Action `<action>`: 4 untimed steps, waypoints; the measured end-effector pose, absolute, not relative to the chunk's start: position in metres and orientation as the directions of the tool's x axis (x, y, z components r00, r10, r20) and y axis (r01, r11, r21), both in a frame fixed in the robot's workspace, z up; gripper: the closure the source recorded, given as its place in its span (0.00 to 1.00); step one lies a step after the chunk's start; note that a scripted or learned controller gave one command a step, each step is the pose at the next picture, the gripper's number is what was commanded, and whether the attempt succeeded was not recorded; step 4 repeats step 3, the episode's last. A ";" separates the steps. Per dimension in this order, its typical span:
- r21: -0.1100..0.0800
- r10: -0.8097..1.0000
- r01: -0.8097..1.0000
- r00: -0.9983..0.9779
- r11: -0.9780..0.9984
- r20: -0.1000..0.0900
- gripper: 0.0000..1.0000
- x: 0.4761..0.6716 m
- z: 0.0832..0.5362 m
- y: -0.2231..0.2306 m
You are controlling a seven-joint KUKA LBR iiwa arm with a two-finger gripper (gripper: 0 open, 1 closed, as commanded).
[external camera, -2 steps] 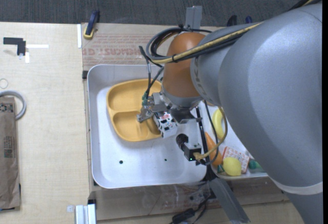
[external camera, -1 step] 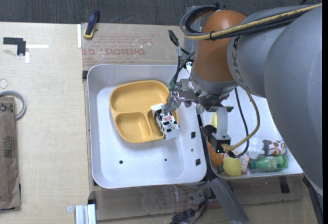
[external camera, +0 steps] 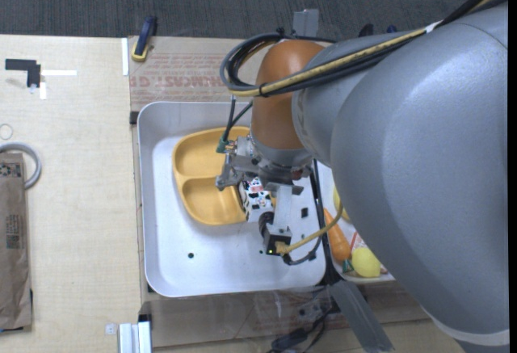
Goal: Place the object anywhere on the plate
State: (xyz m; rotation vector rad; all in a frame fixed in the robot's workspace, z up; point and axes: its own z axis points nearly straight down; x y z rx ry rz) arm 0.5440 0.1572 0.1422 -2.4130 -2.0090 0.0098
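Two compartments divide the yellow plate (external camera: pixel 200 174), which sits in the left half of the near white bin (external camera: pixel 166 262), and that is my target. My arm (external camera: pixel 420 157) comes in from the right and covers most of that bin's right side, so I am working with a poor angle. Its orange band (external camera: pixel 279 97) sits directly over the plate's right edge, and the gripper (external camera: pixel 246 182) hangs below it, right at the rim where the two compartments meet.

From up here I cannot tell how the claw is set; the wrist body and its black cabling hide that end of it. Just beside the rim I see a small white piece with black and red markings (external camera: pixel 257 196), possibly the object I am meant to place, but I would not swear it is not a tag on the tool itself. It lies at the plate's right edge, touching or just off the rim, not clearly inside either compartment.

Past the arm, a yellow fruit (external camera: pixel 365 262) and an orange one (external camera: pixel 339 242) peek out in the second bin, well apart from the plate.

My judgement: the arm is positioned over the plate's edge because that is the nearest reach from the right, and the placing step is either in hand or just finishing. I would want a clearer look before calling it done.
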 end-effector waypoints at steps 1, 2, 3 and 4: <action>-0.002 0.993 0.993 -0.122 0.122 -0.003 0.00 0.542 0.208 0.189; -0.005 0.993 0.993 -0.122 0.122 -0.006 1.00 0.542 0.216 0.188; -0.005 0.993 0.993 -0.122 0.122 -0.006 0.00 0.542 0.216 0.188; -0.005 0.993 0.993 -0.122 0.122 -0.006 0.00 0.542 0.216 0.188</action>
